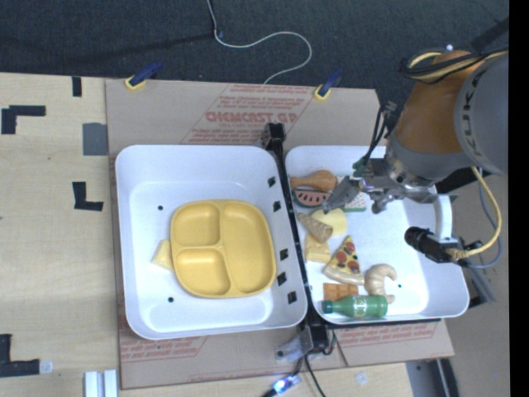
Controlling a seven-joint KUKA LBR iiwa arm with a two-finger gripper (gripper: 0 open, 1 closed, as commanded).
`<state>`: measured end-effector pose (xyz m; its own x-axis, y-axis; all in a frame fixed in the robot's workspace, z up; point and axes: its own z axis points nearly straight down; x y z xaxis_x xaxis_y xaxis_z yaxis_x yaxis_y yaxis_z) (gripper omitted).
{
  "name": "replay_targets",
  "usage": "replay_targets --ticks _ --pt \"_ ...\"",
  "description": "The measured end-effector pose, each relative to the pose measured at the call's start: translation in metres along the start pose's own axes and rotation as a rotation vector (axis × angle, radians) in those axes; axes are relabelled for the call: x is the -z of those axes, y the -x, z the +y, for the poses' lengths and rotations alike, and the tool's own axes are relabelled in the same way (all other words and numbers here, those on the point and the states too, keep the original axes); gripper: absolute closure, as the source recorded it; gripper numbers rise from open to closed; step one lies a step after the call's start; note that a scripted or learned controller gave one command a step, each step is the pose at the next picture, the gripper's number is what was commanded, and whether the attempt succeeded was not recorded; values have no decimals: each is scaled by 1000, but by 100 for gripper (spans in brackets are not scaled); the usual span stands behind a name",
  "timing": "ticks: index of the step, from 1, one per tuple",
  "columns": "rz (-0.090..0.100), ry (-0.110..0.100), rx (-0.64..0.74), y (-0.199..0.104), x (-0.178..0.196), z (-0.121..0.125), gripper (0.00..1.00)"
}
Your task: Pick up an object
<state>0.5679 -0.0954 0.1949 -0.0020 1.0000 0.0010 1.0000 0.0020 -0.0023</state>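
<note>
Gripper [345,195] low in the right bin [413,300], fingers apart, nothing between them. Just left: watermelon slice [310,196]; just below-left: cheese [334,220]. Better to center over one toy, lower straight, close only with both fingers around it.

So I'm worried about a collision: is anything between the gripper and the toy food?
Nothing visible. The gripper hangs directly over the watermelon slice and cheese in the right bin.
</note>
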Motion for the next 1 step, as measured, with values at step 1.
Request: replay_targets --ticks 1 --pt "-2 -2 0 -1 -43 3 0"
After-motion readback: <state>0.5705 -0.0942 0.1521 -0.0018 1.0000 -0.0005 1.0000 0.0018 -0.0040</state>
